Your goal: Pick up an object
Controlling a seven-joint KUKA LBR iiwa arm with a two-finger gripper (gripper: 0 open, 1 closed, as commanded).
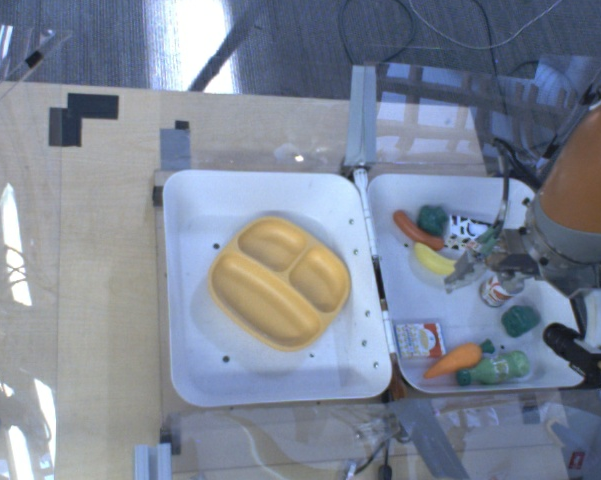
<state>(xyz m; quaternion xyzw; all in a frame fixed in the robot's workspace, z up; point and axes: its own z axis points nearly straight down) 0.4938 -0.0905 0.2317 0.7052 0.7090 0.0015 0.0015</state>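
Note:
My gripper (467, 269) hangs low over the right bin (412, 300), reaching in from the right. It sits just right of a yellow banana (432, 260), at that toy's right end. Behind the banana lie a red chili (417, 229), a dark green toy (433, 217) and a black-and-white patterned piece (466, 231). A small red-and-white can (496, 291) stands under the wrist. A green lump (520, 319), an orange carrot (451, 360), a green bottle (498, 368) and a small printed box (419, 339) lie toward the bin's front.
The left bin (190, 268) holds a yellow divided plate (279, 281). A ridge (375, 268) separates the two bins. The orange-banded arm (580, 183) covers the right bin's far right side. Cables trail over the floor behind the bench.

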